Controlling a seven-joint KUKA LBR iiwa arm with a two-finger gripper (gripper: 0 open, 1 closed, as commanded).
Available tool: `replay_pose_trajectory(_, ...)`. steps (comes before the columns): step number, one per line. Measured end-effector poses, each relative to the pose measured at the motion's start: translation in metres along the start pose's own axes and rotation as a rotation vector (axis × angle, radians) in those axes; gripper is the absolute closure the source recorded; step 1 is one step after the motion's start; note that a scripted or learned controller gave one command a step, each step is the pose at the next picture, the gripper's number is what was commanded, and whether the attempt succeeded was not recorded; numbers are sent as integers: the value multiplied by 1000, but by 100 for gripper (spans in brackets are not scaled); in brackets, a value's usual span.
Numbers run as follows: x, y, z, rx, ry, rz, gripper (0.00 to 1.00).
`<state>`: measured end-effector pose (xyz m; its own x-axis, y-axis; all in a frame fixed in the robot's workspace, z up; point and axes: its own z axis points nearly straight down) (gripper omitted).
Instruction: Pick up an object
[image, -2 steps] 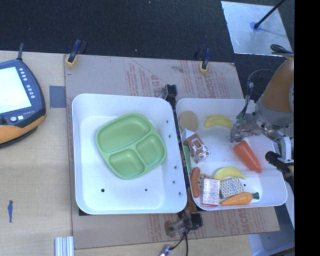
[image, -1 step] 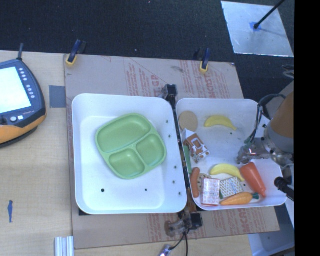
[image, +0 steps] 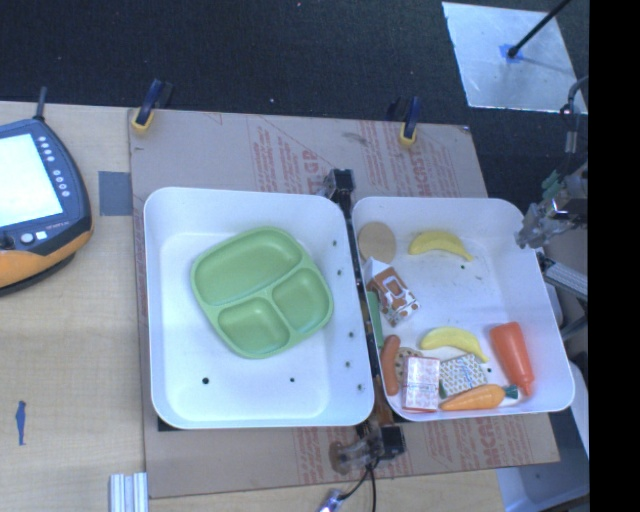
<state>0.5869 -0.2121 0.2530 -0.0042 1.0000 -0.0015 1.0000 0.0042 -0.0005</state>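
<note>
Hand (image: 540, 222) beside right bin's (image: 535, 300) rim

A small part of the robot shows at the right bin's far right corner: a grey metal gripper assembly (image: 545, 218), angular and blocky, with dull silvery surfaces and darker recesses. Thin curved dark cables rise above it. Details are too small to make out.
</note>
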Motion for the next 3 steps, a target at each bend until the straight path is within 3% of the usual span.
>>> replay_pose_trajectory(1, 1, -61, 162, 3, 2, -1, 0)
replay_pose_trajectory(2, 0, -103, 7, 0, 0, 1, 0)
replay_pose_trajectory(3, 2, -82, 124, 6, 3, -1, 0)
